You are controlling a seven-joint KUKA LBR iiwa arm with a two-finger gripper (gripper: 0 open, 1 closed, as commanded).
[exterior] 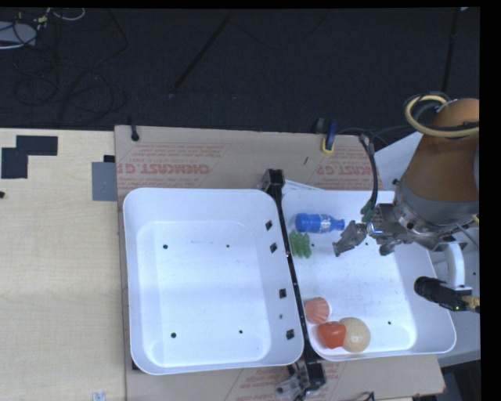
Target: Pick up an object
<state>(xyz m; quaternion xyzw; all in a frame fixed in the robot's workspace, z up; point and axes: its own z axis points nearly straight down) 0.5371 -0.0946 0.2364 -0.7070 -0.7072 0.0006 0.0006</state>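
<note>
Blue bottle (318, 224) lies just left of the claw (350, 239); its opening can't be told.

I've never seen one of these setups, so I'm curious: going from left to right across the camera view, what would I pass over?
Left bin → green object → blue bottle → gripper → arm, reaching in over the right bin.

A robotics lab: white bins (205, 210) on cardboard (235, 160), a wooden bench (55, 258), loose cables (47, 23)
</note>
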